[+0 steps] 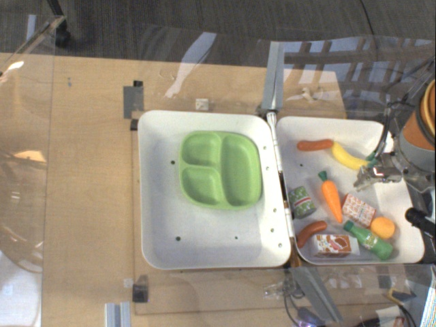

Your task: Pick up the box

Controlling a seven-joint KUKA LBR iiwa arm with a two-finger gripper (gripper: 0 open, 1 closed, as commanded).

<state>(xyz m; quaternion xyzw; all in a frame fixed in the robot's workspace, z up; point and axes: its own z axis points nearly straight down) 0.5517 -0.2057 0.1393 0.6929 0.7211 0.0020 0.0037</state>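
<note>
Bench point(82, 182): I saw tan wood, with both bins sitting on it side by side.
Left bin point(157, 237): white and shallow, at 9 o'clock from the right bin, the two rims touching.
Right bin point(306, 129): white, and it held all the small items.
Arm point(417, 129): came in from 3 o'clock, with the orange band at the frame edge.
Plate point(222, 169): green, three compartments, lay flat in the left bin toward its 1 o'clock corner.
Gripper point(362, 180): hung over the right bin just at 5 o'clock from the banana; I couldn't tell how far the jaws stood apart, and I saw nothing between them.
Box point(333, 244): small carton with a red label, lay flat against the right bin's 6 o'clock wall, well apart from the gripper at its 7 o'clock.
Carrot point(330, 196): orange, centre of the right bin, at 12 o'clock from the box.
Banana point(347, 158): yellow, toward the bin's 1 o'clock.
Green bottle point(368, 239): on its side, just at 3 o'clock from the box.
Sausages: one point(315, 144) near the 12 o'clock wall, one point(310, 231) touching the box at its 10 o'clock.
Orange point(383, 227): just at 1 o'clock from the bottle.
Red packet point(358, 210): between carrot and orange.
Can point(300, 201): at 9 o'clock from the carrot.
</note>
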